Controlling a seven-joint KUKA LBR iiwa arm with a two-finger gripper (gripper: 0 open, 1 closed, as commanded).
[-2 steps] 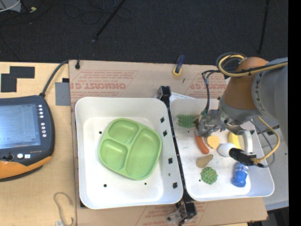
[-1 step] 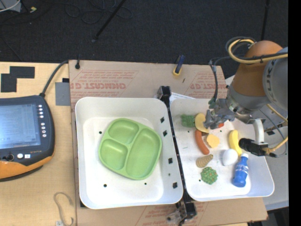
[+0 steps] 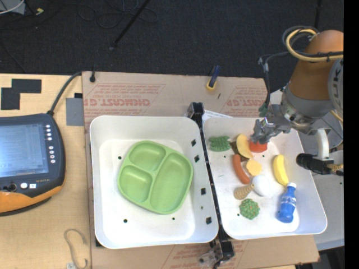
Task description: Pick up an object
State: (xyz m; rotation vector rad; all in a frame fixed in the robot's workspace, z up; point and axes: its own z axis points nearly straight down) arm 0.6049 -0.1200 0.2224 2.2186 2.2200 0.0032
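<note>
Red and small, the toy (image 3: pixel 258 147) sat in the right bin (image 3: pixel 314 217) — the hand (image 3: pixel 262 131) was right over it. Grip unclear; nothing looked lifted, so the pick was not done.

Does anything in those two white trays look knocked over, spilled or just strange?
Nothing looks spilled or broken. The blue bottle lies on its side in the right bin, among toy foods heaped loosely together. The green divided plate sits slightly askew in the left bin.

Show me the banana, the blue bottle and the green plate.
banana (image 3: pixel 280 170), camera view, middle of the peel.
blue bottle (image 3: pixel 286 207), camera view, its body.
green plate (image 3: pixel 130 156), camera view, its rim at upper left.
</note>
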